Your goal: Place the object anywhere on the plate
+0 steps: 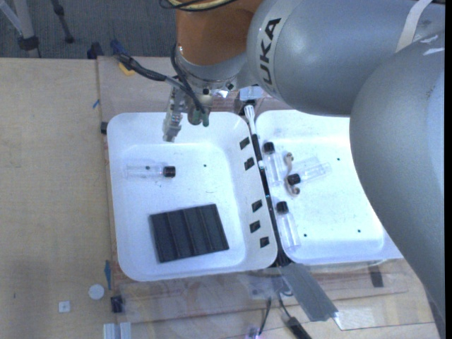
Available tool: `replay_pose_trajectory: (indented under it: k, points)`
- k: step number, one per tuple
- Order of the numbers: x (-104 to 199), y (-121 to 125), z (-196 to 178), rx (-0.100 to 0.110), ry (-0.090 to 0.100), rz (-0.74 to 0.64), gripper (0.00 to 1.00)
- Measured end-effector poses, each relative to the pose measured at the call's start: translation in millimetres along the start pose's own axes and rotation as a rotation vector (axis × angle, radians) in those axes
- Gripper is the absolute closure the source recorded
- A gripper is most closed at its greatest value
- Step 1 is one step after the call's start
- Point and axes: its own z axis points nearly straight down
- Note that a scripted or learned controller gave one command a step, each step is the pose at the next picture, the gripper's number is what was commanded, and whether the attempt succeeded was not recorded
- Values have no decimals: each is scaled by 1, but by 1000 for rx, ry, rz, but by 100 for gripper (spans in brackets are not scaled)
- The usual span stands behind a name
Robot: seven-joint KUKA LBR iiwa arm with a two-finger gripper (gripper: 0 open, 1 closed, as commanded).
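A black ribbed plate (189, 233) lies flat in the front part of the left bin (123, 253). A clear tube with a black cap (151, 170) lies on the bin floor behind the plate, to the left. My gripper (185, 121) hangs over the back edge of the left bin, behind and to the right of that tube. It is open, and nothing sits between its fingers (171, 125).
The right bin (353, 242) holds several clear tubes with black caps (304, 171), some lying along its left wall. Black clips run down the divider between the bins (256, 189). The big grey arm covers the upper right. Small loose bits lie on the bench at the front left (95, 292).
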Motion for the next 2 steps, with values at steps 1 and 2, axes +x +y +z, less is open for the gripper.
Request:
replay_pose_trajectory:
  k: [1,2]
  points:
    - [-3,2,3,-1,-3,-50,100]
    - [-5,3,-7,-2,-6,-102,100]
